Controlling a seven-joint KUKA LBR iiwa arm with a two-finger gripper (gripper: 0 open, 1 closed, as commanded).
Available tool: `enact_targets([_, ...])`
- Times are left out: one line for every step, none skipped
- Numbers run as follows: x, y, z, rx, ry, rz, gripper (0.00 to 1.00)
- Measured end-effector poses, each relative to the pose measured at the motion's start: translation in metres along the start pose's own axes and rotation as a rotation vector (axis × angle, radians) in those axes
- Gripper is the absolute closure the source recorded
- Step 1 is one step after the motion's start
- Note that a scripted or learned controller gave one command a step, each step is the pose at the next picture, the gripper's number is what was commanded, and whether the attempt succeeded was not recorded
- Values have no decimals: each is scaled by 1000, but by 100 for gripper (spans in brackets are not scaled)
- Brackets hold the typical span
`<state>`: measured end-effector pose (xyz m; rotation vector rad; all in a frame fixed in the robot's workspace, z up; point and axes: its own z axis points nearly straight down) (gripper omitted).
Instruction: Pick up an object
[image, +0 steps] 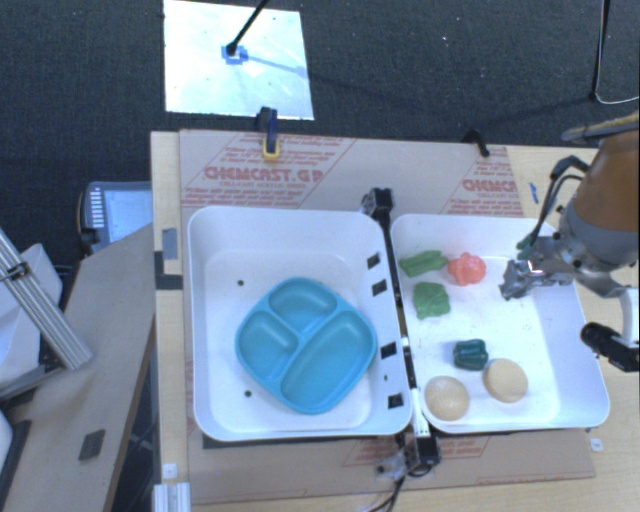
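Observation:
The right bin (560, 400) holds several small objects: a green pod-shaped piece (422, 263), an orange-pink lump (466, 269), a green block (431, 299), a dark teal piece (469, 353) and two tan egg-like balls (447, 397) (506, 380). My gripper (518, 278) hangs over the bin's upper right part, just right of the orange-pink lump and apart from it. I see nothing between its fingers. The arm's grey wrist and orange band rise behind it at the right edge.
The left bin (215, 300) holds a blue sectioned plate (305, 343). A black divider with clips (390, 300) runs between the bins. Cardboard lies under both bins. A metal sheet (237, 60) lies on the floor at the back.

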<state>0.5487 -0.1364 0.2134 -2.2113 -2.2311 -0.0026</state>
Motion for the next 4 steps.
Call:
enact_targets([54, -16, -8, 0, 0, 2, 100])
enact_targets([98, -20, -14, 0, 0, -1, 100])
enact_targets([155, -28, -23, -1, 0, -2, 100])
enact_targets([208, -34, -29, -1, 0, -2, 100])
